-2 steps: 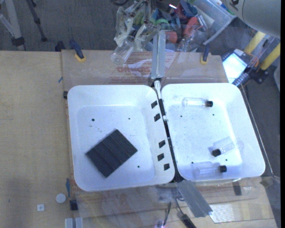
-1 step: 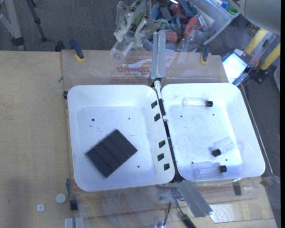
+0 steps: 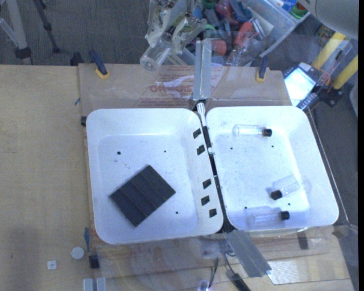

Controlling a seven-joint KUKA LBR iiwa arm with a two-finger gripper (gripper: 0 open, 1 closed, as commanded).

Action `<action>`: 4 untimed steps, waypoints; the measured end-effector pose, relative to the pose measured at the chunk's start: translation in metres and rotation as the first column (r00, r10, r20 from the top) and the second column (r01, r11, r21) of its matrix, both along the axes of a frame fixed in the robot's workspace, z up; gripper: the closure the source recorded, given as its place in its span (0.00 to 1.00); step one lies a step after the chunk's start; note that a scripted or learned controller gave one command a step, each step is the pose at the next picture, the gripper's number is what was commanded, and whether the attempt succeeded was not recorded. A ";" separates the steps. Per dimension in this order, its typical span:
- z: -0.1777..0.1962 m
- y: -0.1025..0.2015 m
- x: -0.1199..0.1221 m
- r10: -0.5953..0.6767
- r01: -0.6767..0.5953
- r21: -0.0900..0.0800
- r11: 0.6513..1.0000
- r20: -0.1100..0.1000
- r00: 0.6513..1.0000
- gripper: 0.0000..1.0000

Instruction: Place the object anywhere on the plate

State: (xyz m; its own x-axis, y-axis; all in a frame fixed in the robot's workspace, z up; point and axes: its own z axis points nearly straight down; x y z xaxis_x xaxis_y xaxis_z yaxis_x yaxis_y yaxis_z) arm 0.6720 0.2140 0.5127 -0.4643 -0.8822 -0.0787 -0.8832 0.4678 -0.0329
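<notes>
Clear, black-capped vials are the likely objects here, and three lie in the right bin. One vial rests on its side near the bin's 12 o'clock edge. A second lies towards 4 o'clock, and a third sits at 6 o'clock against the front wall. The second and third are near each other, and the first is well apart from both. None is on the plate, a dark ribbed square lying flat in the left bin, turned cornerwise at about that bin's 7 o'clock.

I judge the task to be at its very start, with nothing picked. A grey part of the arm shows at the view's 1 o'clock corner, far from the bins. I cannot tell how wide the pincer stands or whether it has hold of anything.

The next move calls for choosing a vial. The lone one at 12 o'clock offers the most room. The pincer would need to come down across its narrow width, since a smooth round body may roll away.
</notes>
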 end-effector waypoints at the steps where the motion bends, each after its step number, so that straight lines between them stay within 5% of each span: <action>1: 0.013 0.000 0.001 -0.003 0.003 0.009 1.000 0.010 1.000 1.00; 4: 0.051 0.002 0.002 -0.011 0.009 0.036 0.999 0.040 0.999 1.00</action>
State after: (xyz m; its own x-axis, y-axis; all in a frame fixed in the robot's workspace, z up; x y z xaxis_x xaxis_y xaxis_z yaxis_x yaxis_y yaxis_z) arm 0.6745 0.2157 0.5640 -0.4689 -0.8738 -0.1291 -0.8768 0.4781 -0.0515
